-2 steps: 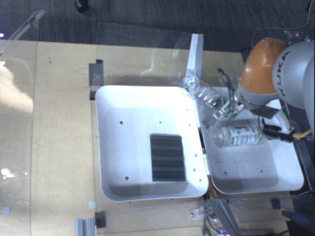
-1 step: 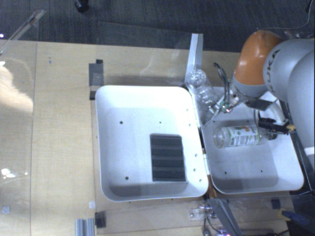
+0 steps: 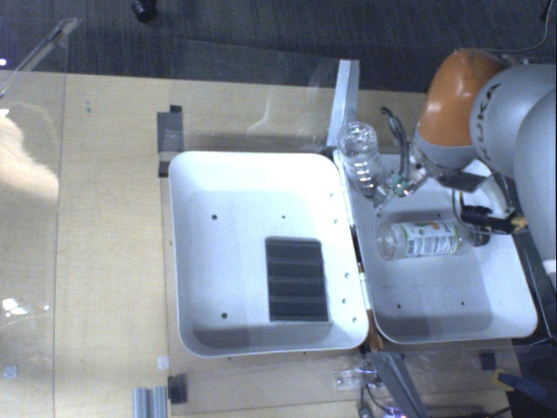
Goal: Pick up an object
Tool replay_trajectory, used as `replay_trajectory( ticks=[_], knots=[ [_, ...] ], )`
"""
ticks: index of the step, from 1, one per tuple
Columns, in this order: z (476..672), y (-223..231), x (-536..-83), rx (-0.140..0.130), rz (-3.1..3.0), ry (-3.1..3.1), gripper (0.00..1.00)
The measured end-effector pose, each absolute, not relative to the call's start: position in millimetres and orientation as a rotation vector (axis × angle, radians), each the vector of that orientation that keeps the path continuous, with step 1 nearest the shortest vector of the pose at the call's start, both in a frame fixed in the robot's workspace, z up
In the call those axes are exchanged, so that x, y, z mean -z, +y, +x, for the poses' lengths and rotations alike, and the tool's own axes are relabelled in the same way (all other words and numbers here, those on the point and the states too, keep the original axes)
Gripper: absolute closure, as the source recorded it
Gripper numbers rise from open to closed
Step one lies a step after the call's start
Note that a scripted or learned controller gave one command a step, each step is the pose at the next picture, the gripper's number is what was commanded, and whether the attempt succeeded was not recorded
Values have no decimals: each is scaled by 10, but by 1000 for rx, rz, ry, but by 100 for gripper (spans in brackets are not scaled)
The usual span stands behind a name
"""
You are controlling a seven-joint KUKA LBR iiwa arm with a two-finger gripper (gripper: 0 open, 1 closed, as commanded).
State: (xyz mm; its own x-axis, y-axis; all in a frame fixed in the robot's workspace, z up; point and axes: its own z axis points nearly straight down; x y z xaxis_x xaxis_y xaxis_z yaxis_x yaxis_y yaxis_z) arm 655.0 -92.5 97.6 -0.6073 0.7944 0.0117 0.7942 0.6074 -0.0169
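Observation:
A clear plastic bottle with a green and white label (image 3: pixel 422 239) lies on its side in the right bin (image 3: pixel 452 312). A second clear bottle (image 3: pixel 359 153) stands tilted at that bin's far left corner, against the divide between the bins. A dark ribbed rectangular pad (image 3: pixel 296 279) lies flat in the left bin (image 3: pixel 218 251). My gripper (image 3: pixel 390 185) hangs low over the far left part of the right bin, just right of the tilted bottle and above the lying one. The grey arm with its orange band (image 3: pixel 454 103) hides most of it.
A grey upright bracket (image 3: pixel 344 103) rises behind the bins near the tilted bottle. Black clamps (image 3: pixel 171 129) sit at the left bin's far corner. A transparent panel (image 3: pixel 35 190) stands over the wooden bench on the left.

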Motion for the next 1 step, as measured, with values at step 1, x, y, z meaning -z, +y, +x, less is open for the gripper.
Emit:
replay_trajectory(
  ticks=[1],
  knots=[
    [6552, -910, -975, -13, -1382, -2801, 0]
  ],
)
